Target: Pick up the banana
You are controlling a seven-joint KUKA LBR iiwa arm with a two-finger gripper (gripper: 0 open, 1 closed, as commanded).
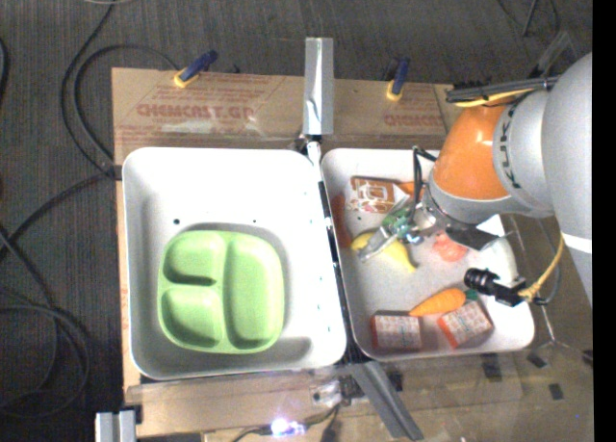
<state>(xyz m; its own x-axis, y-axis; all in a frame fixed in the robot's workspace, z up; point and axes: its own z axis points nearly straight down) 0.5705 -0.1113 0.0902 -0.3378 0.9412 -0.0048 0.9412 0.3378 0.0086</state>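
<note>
The banana (377,247) lies in the right bin (358,320), yellow, stretching from about the bin's left-centre toward the middle. My gripper (406,228) hangs directly over its right end, under the orange band of the arm (472,156). The gripper's metal parts overlap the fruit, and the contact itself is hidden by the wrist.
A carrot (441,302) and two small boxes (397,331) (466,324) lie near the right bin's front edge. A packet (373,195) sits at its back and a pink item (449,249) beside the gripper. The left bin (144,190) holds a green divided plate (224,288).
</note>
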